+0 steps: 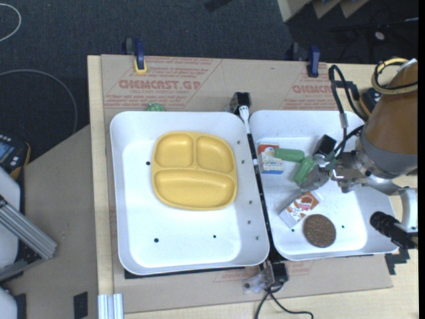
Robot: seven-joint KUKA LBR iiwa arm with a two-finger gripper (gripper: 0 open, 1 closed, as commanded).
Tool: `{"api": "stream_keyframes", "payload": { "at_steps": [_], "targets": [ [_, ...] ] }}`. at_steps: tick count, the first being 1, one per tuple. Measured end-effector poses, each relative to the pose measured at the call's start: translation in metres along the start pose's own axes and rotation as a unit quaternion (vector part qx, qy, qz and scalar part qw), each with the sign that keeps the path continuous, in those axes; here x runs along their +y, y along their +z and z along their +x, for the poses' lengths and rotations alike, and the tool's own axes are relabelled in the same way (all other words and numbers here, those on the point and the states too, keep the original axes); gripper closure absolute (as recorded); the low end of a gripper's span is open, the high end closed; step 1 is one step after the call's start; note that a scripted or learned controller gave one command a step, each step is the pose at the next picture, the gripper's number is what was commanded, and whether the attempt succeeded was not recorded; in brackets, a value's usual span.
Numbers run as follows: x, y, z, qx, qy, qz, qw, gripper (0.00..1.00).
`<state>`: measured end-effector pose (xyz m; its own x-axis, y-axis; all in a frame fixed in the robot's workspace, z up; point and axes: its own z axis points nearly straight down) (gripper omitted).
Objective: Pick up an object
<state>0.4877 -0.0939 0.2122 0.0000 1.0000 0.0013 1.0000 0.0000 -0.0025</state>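
Currently gripper (321, 171) sits low in right bin (352, 241), at the green object (297, 163); finger opening: cannot tell, tips blurred against it. Small packet (300, 208) and brown disc (319, 230) lie just below. Left bin (133, 231) carries yellow divided tray (194, 170).

1. The arm (392, 131) is cut off by the right edge, so its upper links are out of frame.
2. The gripper (320, 171) fingertips blur into the green object (304, 169); contact cannot be judged.
3. Print on the small carton (270, 158) and the packet (300, 209) is too small to read.
4. The arm hides the right bin (292, 244) at its far right corner.
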Motion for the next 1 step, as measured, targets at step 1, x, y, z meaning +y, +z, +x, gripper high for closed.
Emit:
{"api": "stream_keyframes", "payload": {
  "at_steps": [1],
  "targets": [
    [-0.0031, 0.1003, 0.0013, 0.0, -0.001, -0.008, 1.0, 0.0]
  ]
}}
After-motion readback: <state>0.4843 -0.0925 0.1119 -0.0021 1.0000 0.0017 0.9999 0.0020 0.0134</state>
